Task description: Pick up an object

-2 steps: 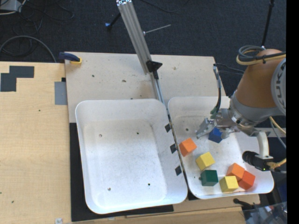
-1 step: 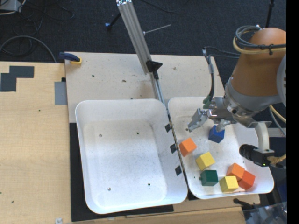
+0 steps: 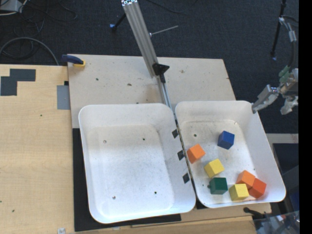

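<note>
Camera view showed your gripper (image 3: 273, 94) at the right edge, above the right bin (image 3: 263, 130); jaws' state unclear. Blue cube (image 3: 225, 139) sat untouched inside.

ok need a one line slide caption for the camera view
Right bin holds seven coloured blocks, among them a blue block; the gripper sits above the bin's upper right rim.

Pale metallic end effector (image 3: 273, 97) — seemingly cabled
</note>
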`<state>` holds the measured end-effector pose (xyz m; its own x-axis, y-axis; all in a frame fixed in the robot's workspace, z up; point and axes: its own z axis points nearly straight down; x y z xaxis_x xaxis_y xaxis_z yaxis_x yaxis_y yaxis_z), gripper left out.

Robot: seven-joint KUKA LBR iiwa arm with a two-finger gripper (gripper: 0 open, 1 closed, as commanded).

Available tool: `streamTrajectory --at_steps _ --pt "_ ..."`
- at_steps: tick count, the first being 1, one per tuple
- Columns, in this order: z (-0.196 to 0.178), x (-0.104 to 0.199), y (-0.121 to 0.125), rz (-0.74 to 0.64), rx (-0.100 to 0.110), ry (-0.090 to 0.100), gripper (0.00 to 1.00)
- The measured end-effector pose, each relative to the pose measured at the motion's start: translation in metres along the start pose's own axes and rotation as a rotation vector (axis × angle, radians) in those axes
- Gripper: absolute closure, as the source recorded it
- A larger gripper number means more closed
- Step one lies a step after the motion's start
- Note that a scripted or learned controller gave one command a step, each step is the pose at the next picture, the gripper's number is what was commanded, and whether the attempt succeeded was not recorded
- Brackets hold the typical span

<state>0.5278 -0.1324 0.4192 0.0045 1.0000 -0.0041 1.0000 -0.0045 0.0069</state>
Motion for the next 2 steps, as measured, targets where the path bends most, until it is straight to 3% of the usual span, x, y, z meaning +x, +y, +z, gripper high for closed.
streamTrajectory --at_steps 1,2 --pt "-0.125 -0.070 0.031 -0.002 0.001 0.000 0.00" --pt "-0.103 -0.077 0.084 -0.009 0.010 0.004 0.00"
